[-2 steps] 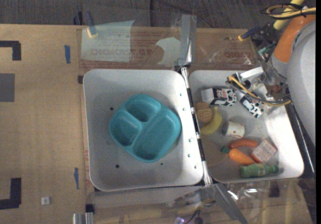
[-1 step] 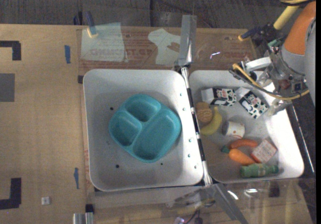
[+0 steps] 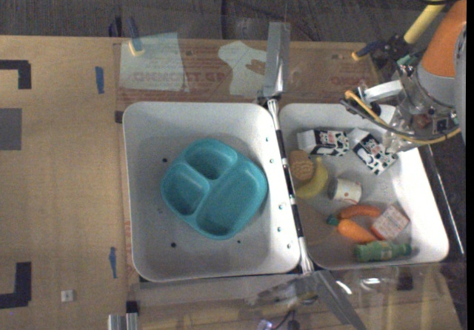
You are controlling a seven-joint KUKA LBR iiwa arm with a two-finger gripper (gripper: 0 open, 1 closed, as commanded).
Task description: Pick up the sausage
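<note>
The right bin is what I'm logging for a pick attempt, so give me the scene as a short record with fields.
left bin: holds a teal divided plate
right bin: holds the toy foods
sausage: orange-red, near the bin's middle, just above the carrot
other items: two black-and-white cartons, yellow piece, green bottle, pink packet
gripper: over the bin's upper right, above a carton, apart from the sausage

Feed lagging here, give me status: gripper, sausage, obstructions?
Gripper over right bin's far side, above milk carton. Sausage lying free, carrot touching alongside.
</note>
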